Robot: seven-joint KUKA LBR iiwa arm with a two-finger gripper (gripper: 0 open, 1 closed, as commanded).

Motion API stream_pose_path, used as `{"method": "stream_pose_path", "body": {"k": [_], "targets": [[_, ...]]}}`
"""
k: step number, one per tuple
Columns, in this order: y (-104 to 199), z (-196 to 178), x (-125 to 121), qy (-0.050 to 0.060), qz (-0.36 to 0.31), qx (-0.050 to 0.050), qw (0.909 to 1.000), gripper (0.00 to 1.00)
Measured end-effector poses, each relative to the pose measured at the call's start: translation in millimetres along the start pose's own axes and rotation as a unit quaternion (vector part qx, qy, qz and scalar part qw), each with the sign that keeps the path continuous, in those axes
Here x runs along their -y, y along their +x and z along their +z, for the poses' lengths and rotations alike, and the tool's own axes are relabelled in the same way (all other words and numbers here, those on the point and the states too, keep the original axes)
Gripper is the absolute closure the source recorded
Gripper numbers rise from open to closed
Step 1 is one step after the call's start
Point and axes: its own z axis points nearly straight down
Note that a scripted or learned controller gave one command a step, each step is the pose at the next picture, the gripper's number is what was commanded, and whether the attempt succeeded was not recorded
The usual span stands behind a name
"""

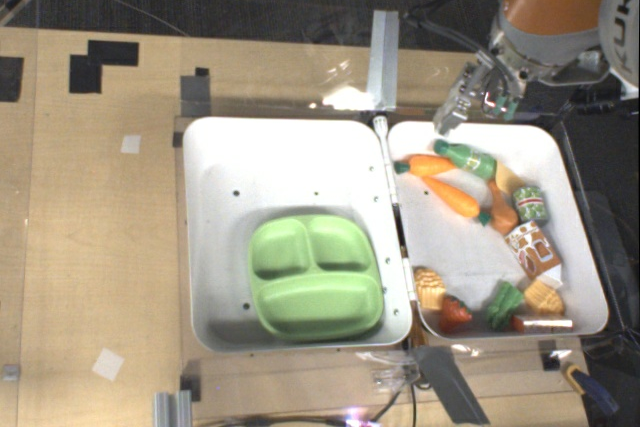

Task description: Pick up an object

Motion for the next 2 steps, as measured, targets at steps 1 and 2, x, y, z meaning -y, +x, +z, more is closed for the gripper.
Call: {"method": "stream_pose_path", "body": {"k": [1, 2], "targets": [[-1.7, -13.2, -1.7, -0.002, -0.002, 0.005, 1.0, 1.0], [-3.6, -26.9, -3.3, -0.004, -0.004, 0.01, 0.9999, 1.0]]}}
